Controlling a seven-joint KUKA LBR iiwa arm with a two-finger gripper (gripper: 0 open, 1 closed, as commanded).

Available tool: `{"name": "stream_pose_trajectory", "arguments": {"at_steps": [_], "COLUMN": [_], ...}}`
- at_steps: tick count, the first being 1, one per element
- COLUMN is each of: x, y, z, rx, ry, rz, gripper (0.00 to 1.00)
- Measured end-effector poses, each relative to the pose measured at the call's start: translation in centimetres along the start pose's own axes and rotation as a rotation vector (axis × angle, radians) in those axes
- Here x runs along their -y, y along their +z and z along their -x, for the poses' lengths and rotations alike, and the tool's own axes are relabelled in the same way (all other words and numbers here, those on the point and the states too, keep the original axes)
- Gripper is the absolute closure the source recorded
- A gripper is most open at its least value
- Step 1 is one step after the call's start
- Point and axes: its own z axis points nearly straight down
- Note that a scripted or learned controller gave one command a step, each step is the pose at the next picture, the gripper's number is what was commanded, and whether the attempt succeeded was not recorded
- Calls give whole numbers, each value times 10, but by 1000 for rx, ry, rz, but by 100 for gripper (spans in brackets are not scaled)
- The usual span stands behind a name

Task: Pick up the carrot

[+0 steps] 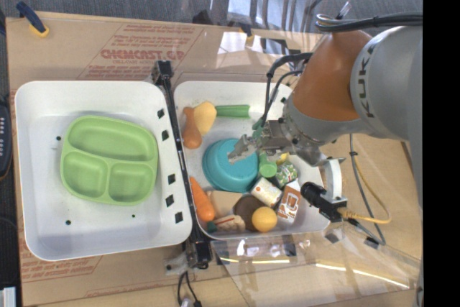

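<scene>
Plainly mid-approach, the gripper [243, 147] hovers over the teal bowl [228, 165], finger state untellable, and must shift toward the carrot [202, 199] by the bin's left wall.

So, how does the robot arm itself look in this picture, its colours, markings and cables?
The arm is bulky and rounded, grey, with a wide orange band above the wrist. Dark letters reading KUKA run along the grey shell. Thin black cables loop beside the orange part down toward the wrist. The pincer is a small metallic grey part at the arm's end.
</scene>
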Motion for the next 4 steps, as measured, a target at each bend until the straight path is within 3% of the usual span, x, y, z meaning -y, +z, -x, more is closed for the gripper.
{"name": "stream_pose_trajectory", "arguments": {"at_steps": [1,2,3,4], "x": [-79,-127,-127,-127], "y": [72,118,107,107], "z": [-4,-6,-6,-6], "rx": [1,7,8,8], "ry": [-105,-48,-56,-56], "rz": [-3,0,-3,-3], "gripper": [0,0,100,0]}}
